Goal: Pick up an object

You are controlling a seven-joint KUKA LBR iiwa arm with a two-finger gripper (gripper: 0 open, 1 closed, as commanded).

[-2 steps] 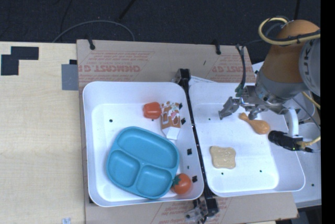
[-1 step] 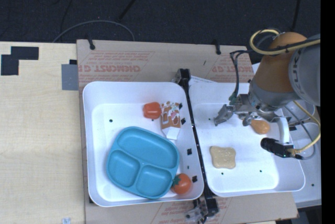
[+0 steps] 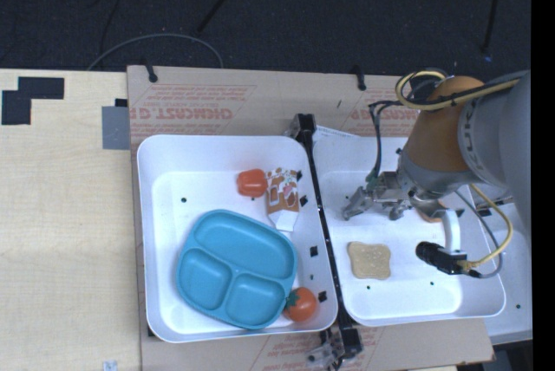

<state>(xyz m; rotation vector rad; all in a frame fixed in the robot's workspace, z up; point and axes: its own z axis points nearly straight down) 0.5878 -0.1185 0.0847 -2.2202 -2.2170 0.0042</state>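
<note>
My gripper (image 3: 364, 205) hangs low in the right bin (image 3: 486, 302), near its back left part, on the grey arm with the orange band that comes in from the right. A tan slice of toast (image 3: 369, 260) lies flat on the bin floor just in front of the gripper, apart from it. I see nothing held in the gripper. In the left bin (image 3: 156, 187) there are a blue divided plate (image 3: 238, 268), a red tomato (image 3: 252, 182), a brown and white snack packet (image 3: 282, 190) and a second tomato (image 3: 301, 304).
A black divider rail (image 3: 316, 213) runs between the two bins. The snack packet leans close to that rail. Cardboard (image 3: 217, 105) lies under the bins, and pale bench top (image 3: 61, 231) stretches to the left.
</note>
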